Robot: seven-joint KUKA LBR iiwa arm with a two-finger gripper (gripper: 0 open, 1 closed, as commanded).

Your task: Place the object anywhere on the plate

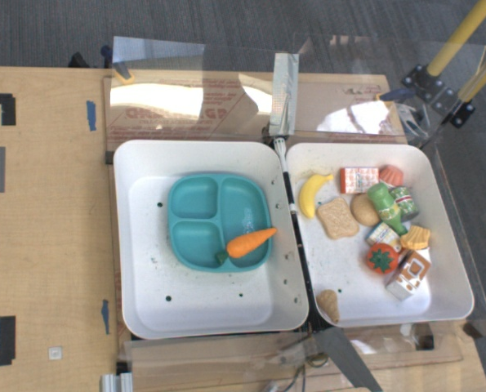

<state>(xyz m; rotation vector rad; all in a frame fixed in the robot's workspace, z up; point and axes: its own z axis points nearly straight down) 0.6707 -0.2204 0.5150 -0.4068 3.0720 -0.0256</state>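
Observation:
A teal divided plate lies in the left white bin. An orange toy carrot with a green stub rests across the plate's lower right compartment, its tip reaching over the plate's right rim.
The right bin holds several toy foods: a banana, a bread slice, a red carton, a green item, a tomato, a small carton and a tan piece near its front left corner. A yellow pole stands at top right.

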